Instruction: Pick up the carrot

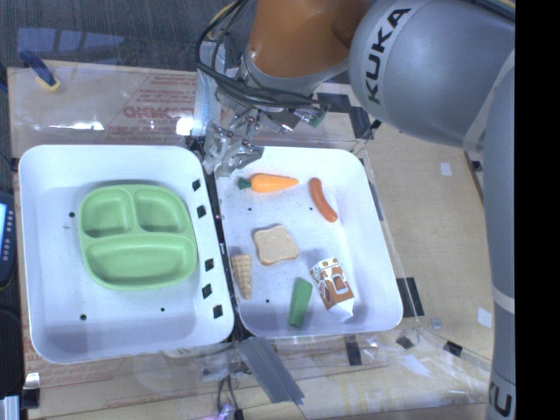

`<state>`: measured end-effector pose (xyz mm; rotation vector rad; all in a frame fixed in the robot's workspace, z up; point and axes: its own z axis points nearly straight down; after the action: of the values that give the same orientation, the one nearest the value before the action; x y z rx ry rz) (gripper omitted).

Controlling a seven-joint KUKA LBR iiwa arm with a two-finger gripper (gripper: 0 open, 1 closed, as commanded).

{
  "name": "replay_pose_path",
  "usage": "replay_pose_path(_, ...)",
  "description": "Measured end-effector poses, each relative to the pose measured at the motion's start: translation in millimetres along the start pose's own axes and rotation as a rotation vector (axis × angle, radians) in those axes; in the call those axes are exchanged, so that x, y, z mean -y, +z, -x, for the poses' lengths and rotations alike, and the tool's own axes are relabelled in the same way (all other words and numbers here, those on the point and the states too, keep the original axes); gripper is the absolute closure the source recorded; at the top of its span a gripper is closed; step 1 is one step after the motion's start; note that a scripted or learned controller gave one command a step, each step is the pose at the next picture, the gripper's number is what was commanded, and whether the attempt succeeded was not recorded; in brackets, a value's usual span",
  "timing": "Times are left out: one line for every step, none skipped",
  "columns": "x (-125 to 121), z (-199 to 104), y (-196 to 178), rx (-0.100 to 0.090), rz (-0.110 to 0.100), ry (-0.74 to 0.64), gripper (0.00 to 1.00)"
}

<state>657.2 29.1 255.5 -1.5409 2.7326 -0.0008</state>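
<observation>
Beside the end effector (229, 154) (right) lies carrot (271, 183).

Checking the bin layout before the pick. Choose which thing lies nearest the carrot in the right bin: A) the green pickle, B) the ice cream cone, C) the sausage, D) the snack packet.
C: the sausage lies just right of the carrot along the right bin's far side, while the other things lie toward the near side, past the bread slice.
</observation>
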Motion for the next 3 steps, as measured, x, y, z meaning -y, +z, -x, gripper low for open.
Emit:
replay_pose_path(-13.8,22.6,-4.8,0.001,0.000,-0.314,1.00)
replay_pose_path(-41.8,68.3,-19.0,0.002,0.001,-0.485,1.00)
replay_pose_path(-73.3,107.9,-28.7,0.003,0.000,-0.642,1.00)
